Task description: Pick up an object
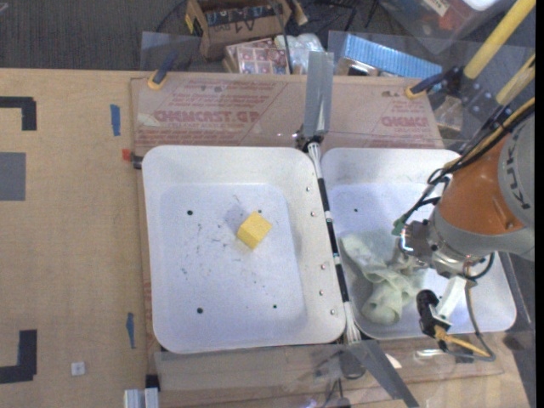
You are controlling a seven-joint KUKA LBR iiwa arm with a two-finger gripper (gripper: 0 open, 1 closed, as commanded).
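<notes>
Gripper (418, 257) low in right bin (493, 308), touching pale crumpled cloth (378, 279); its opening cannot be told. Approach step; next calls for a secure closure, then lift.

A small yellow block (253, 229) sits alone near the middle of the left bin (170, 185), turned at a slant so one corner points up the view, with its flat top face showing. Over in the right bin (365, 170), a crumpled pale greenish cloth (376, 277) lies heaped across the floor, bunched toward the near side, its right part tucked under the arm.
</notes>
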